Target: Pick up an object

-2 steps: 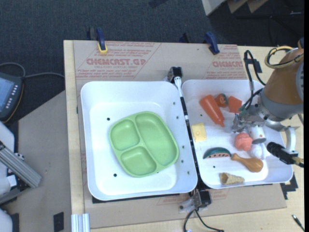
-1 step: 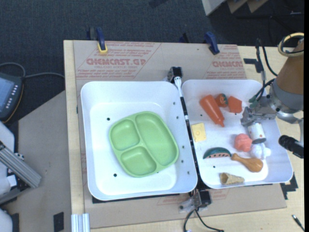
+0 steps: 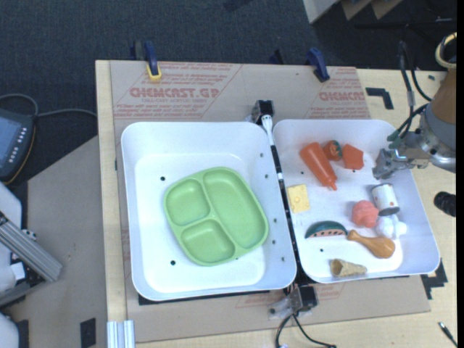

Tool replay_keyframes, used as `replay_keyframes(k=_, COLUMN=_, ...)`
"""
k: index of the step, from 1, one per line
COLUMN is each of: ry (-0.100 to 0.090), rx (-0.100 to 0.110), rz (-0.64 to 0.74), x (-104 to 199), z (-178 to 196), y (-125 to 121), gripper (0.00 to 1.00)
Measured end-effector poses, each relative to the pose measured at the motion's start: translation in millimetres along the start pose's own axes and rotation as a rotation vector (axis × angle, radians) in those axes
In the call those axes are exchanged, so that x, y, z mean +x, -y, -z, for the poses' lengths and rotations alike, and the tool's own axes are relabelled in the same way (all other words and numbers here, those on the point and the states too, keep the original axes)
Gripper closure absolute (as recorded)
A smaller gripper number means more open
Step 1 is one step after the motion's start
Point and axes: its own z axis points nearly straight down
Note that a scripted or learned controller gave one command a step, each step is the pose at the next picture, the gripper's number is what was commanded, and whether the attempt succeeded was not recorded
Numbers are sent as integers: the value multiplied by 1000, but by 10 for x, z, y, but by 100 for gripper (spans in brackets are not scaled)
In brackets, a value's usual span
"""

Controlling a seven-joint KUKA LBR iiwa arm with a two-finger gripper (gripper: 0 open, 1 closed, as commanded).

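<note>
The right bin holds several toy foods. An orange carrot-like piece lies beside an orange block. Further along are a yellow cheese square, a watermelon slice, a pink lump and a silver can. At the front are a white piece, a drumstick and a bread wedge. My gripper hangs over the bin's right side, just above the can and right of the orange block. I see nothing held in it.
The left bin carries a green divided plate. A black hinge strip runs between the bins. Blue clamps pin the brown board at the back. Cables trail at the right.
</note>
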Motion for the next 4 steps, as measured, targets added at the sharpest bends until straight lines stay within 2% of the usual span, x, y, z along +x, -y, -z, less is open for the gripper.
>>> replay_keyframes(k=1, ry=0, rx=0, rz=1, x=-3, z=277, y=-14, gripper=100)
replay_keyframes(k=3, ry=-5, rx=9, rz=4, x=1074, z=137, y=203, gripper=100)
replay_keyframes(k=4, ry=-4, rx=4, rz=6, x=1579, z=182, y=139, gripper=100)
